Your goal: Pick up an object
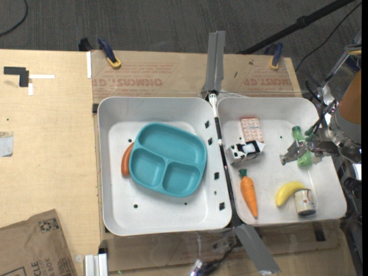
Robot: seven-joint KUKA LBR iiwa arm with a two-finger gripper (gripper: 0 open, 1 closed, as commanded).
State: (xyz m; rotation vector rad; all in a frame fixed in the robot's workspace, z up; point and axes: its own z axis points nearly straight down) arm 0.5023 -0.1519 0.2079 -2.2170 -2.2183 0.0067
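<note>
We see the gripper point(300, 152) low in the right bin point(270, 112), just above the banana point(289, 192), seemingly reaching for a green object point(305, 157); its jaws' state we cannot tell

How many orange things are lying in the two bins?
2: a carrot in the right bin, and an orange piece beside the teal plate in the left bin, partly hidden.
</note>
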